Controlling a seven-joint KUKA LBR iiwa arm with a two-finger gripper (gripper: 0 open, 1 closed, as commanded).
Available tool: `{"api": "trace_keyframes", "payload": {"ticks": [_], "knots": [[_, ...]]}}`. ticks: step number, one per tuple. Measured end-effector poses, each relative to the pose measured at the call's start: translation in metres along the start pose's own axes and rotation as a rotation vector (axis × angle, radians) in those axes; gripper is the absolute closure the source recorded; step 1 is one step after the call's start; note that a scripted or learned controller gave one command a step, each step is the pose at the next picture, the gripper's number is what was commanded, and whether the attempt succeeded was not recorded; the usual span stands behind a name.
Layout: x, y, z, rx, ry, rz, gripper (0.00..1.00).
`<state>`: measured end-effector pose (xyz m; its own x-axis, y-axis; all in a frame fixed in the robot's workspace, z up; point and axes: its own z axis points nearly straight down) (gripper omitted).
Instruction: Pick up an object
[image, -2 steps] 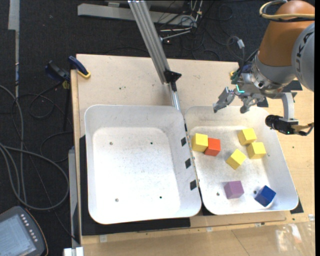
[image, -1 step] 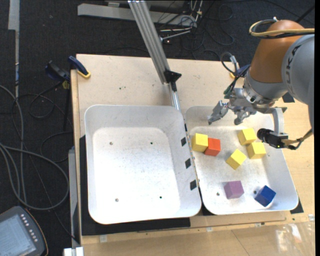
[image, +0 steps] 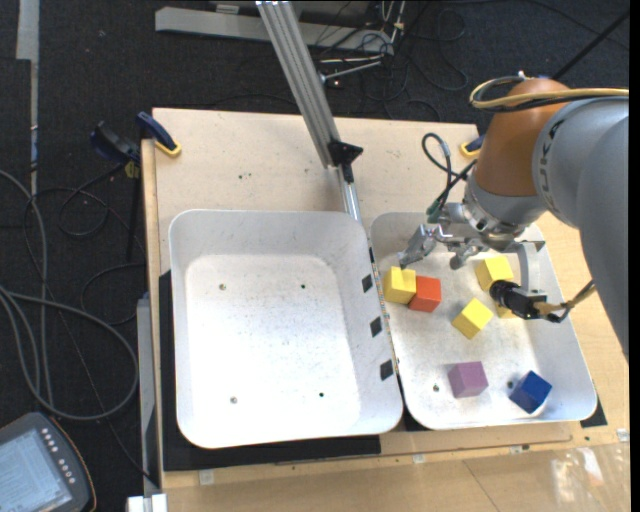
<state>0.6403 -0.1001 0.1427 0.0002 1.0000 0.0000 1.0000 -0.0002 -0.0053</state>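
Note:
In the right bin (image: 425, 395) lie several small blocks. A yellow block (image: 400, 284) touches an orange block (image: 427, 293) near the bin's left wall. Two more yellow blocks (image: 473, 318) (image: 494, 271) lie further right. A purple block (image: 467, 379) and a blue block (image: 530, 391) sit near the front edge. My gripper (image: 437, 254) hangs over the back of this bin, just behind the yellow and orange pair. Its fingers are open with nothing between them.
The left bin (image: 270, 320) sits beside the right one. A slanted metal pole (image: 305, 85) reaches down to the bins' shared back corner. A black cable end (image: 512, 298) hangs by the right-hand yellow blocks. Clamps (image: 150, 135) sit at the bench's back left.

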Motion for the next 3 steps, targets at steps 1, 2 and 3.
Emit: {"api": "trace_keyframes", "payload": {"ticks": [1, 2, 3], "knots": [[0.0, 0.002, 0.031, -0.01, -0.001, 0.0, 0.0], [0.0, 0.001, 0.023, -0.009, 0.0, 0.001, 1.0], [-0.004, 0.008, -0.022, -0.012, -0.001, -0.001, 1.0]]}}
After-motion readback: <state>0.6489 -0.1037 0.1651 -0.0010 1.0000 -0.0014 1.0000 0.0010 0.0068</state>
